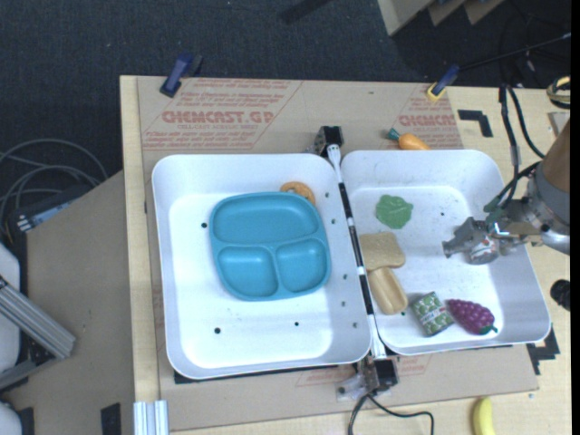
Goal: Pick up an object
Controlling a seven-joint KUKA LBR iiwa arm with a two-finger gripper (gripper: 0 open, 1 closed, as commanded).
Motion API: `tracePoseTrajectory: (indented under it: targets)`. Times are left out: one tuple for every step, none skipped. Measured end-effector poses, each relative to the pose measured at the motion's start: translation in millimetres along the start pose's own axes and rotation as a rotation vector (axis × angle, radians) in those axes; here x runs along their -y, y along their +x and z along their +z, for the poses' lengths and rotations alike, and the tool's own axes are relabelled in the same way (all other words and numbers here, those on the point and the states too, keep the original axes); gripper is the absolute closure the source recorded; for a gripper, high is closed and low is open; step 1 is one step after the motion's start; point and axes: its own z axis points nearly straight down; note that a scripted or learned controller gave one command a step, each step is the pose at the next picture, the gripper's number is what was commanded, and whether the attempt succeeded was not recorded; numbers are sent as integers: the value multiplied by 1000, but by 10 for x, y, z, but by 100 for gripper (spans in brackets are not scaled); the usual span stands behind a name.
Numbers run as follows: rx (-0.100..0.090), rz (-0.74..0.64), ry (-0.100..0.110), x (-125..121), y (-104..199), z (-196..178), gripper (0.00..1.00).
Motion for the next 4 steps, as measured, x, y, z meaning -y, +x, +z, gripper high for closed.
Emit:
tracePoseTrajectory:
  targets:
    - [-1,0,3,133,292,1361,0]
    - [1,1,-1,122,10,1006,0]
    - [15,9,-13,99,397,1353,0]
    - [1,1,0,125,275,1411,0]
